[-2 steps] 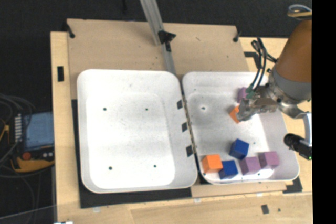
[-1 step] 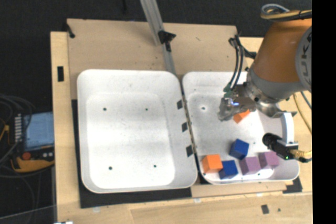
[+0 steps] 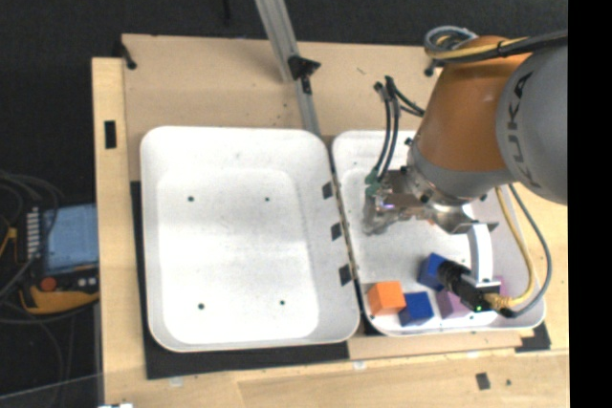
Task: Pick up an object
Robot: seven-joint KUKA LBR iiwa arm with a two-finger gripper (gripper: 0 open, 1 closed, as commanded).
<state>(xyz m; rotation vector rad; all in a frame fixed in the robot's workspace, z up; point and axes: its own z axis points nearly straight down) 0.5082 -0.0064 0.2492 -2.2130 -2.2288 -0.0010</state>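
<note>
Far left, off the bench, a blue box-shaped unit [image 3: 72,237] w/ dark cables sits on black floor. Bench [image 3: 210,76] is flat pale wood, matte, square-cornered. On it 2 shallow white bins, smooth plastic w/ rounded corners, side by side and touching along the mid seam. Left bin [image 3: 239,234] has a raised rectangular floor panel w/ 4 small dark dots. A slim grey metal rail [image 3: 273,0] slants down from top centre to the bins' seam, w/ a black clamp partway. Right bin [image 3: 359,153] is mostly covered by the arm [image 3: 488,110]: broad glossy orange band, grey metal casing to its right, black hoses looping at its left. Gripper [image 3: 384,205] hangs over the right bin's upper-left part, just right of the seam; fingers too blurred and small, can't tell if apart or together, nothing seen clamped. Objs lie at the right bin's near edge, 4 counted: 1 orange block [image 3: 386,297], cube-like, matte; 2 blue blocks, one [image 3: 416,308] touching the orange, one [image 3: 435,269] behind it; 1 purple block [image 3: 448,303] beside them. All well apart from gripper.
</note>
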